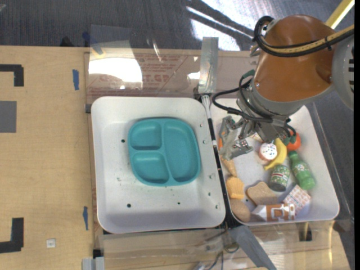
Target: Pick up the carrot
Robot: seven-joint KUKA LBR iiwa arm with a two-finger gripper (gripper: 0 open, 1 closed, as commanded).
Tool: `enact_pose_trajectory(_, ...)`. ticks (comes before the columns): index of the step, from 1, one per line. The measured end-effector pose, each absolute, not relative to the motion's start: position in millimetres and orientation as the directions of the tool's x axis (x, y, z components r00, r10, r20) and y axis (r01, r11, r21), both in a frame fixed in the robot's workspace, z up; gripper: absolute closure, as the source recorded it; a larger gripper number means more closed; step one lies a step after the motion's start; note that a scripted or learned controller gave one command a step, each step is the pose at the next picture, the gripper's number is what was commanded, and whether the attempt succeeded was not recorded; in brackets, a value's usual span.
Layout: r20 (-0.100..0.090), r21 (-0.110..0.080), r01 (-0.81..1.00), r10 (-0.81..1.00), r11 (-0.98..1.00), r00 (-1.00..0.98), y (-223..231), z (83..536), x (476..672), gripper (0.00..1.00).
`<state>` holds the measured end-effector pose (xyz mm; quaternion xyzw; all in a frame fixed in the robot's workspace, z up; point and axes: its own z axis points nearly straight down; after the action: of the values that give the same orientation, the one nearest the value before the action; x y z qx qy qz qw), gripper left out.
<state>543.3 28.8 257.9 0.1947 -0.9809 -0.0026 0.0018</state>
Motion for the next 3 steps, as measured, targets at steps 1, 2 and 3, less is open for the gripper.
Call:
enact_pose_trajectory(1,-0.006,0.0,-0.377,-0.377,0.926,-0.926,26,263,545.2,0.0)
enact_pose_trajectory(2,0.002,0.002,-0.323,-0.323,0.947,-0.947,-12,182,515.5,0.0)
enact_pose_trajectory(3,-0.008,-0.003,-0.547,-0.547,0.837,-0.837,-42,186,609.2,0.0)
